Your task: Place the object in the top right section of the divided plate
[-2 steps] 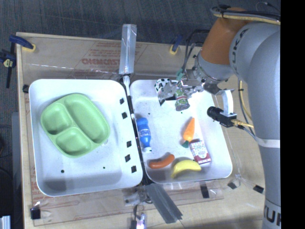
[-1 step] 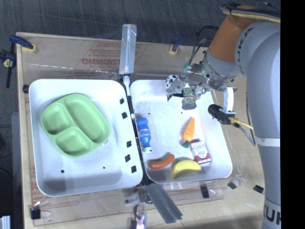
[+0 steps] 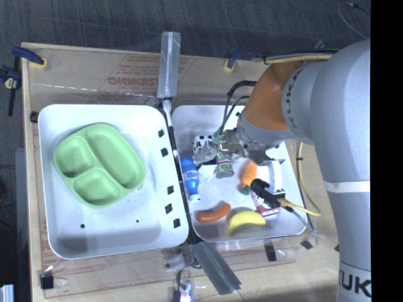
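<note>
Green plate [image 3: 97, 162], yellow banana [image 3: 245, 221]

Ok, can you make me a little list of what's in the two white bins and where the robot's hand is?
left bin: green divided plastic plate, nothing in its sections
right bin: blue bottle, orange-red sausage toy, yellow banana toy, orange carrot toy, small black-and-white toy
gripper: low over the right bin's middle, near the toys
holding something: cannot tell

Count's two white bins [image 3: 69, 231], one green divided plate [image 3: 97, 162], one blue bottle [image 3: 189, 176], one banana [image 3: 245, 220], one sausage [image 3: 213, 213], one carrot [image 3: 248, 172].
</note>
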### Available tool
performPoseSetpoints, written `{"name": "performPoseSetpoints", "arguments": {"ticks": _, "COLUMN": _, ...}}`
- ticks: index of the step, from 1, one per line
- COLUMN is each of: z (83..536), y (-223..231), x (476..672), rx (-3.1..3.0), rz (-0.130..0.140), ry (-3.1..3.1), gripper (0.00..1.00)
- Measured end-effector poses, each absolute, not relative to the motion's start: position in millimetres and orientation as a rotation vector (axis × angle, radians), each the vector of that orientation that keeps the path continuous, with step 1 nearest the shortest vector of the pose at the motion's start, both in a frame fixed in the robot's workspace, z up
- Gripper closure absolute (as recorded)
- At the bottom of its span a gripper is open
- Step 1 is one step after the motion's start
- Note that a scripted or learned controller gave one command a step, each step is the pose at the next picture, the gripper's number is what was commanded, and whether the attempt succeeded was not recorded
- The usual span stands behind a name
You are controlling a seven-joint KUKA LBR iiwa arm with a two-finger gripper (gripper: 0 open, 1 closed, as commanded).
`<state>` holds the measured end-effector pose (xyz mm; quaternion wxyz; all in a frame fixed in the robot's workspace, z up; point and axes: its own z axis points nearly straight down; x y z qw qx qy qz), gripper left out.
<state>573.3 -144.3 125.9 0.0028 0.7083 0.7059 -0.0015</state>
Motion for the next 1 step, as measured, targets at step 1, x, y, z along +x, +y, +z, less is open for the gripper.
{"name": "performPoseSetpoints", "arguments": {"ticks": 1, "z": 191.8, "y": -37.9, "x": 584.0, "rx": 2.024, "rz": -0.001, "ry": 2.402, "gripper": 1.0}}
